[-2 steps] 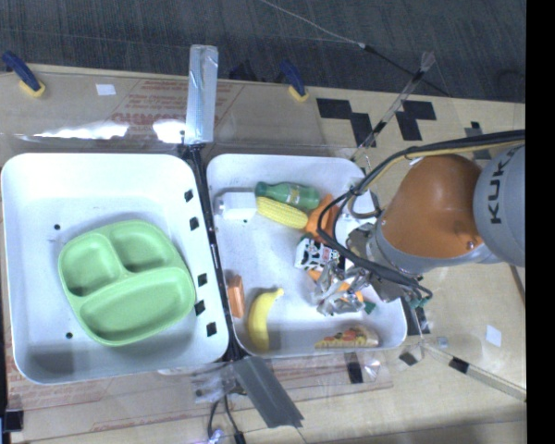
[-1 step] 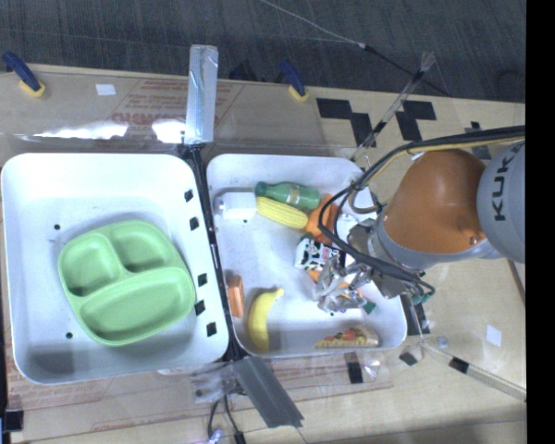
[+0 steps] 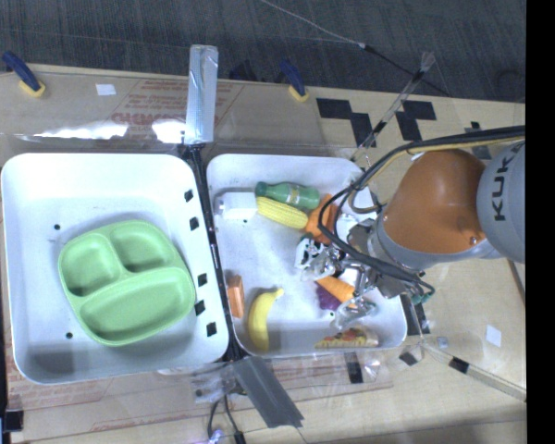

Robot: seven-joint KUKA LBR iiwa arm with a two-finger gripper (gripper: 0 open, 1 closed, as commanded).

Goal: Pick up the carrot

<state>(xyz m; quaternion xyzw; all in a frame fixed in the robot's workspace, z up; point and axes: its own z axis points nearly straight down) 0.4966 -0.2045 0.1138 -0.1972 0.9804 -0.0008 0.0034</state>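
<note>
Gripper (image 3: 340,285) sits low in right bin (image 3: 259,169) over an orange piece, likely carrot (image 3: 334,289); jaw state I cannot tell, so you confirm grasp before lifting.

Carrot in the right bin

The carrot (image 3: 333,290) is a small orange wedge, lying in the right-hand part of the right bin (image 3: 279,166), toward its near side. It sits just under the gripper's metal parts, which cover some of it, so its full outline and whether it lies flat or is lifted are hard to tell.
</note>
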